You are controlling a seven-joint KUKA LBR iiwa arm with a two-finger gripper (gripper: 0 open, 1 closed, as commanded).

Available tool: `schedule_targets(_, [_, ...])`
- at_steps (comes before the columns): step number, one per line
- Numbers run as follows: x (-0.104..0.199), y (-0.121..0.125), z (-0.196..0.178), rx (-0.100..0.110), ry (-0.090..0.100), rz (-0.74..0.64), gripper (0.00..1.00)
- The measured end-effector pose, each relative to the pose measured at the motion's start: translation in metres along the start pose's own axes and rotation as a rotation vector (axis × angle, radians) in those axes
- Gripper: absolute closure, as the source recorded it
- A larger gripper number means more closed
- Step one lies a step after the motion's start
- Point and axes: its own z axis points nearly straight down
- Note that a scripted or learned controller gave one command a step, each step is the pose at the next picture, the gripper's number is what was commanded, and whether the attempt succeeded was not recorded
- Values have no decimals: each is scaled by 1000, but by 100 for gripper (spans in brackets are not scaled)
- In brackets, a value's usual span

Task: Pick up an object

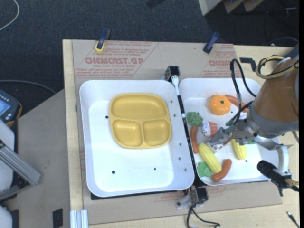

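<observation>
My gripper (219, 139) hangs low over the middle of the right bin (247, 175), with the arm coming in from the right. Just below it lies a yellow corn cob (209, 157). A smaller corn cob (240, 150) lies to its right, partly under the wrist. A red and white piece (209, 128) sits just above and left of the gripper. An orange pumpkin (219, 104) rests at the back of the bin, and green broccoli (194, 118) lies near the left wall. I see nothing held.
A reddish sausage (222, 170) and a green piece (203, 169) lie at the right bin's front edge, and an orange-red stick (194, 139) lies along its left wall. The left bin (123, 175) holds a yellow divided plate (140, 119). Black cables (236, 82) loop over the right bin's back.
</observation>
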Motion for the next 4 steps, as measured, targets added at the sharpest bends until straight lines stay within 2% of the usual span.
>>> schedule_targets(1, [3,18,66,-18,-1,2,0])
schedule_targets(2, [38,0,-23,-7,-4,0,0])
schedule_targets(3, [133,0,-17,-2,-2,-5,0])
schedule_targets(4, [163,3,29,-16,-17,14,0])
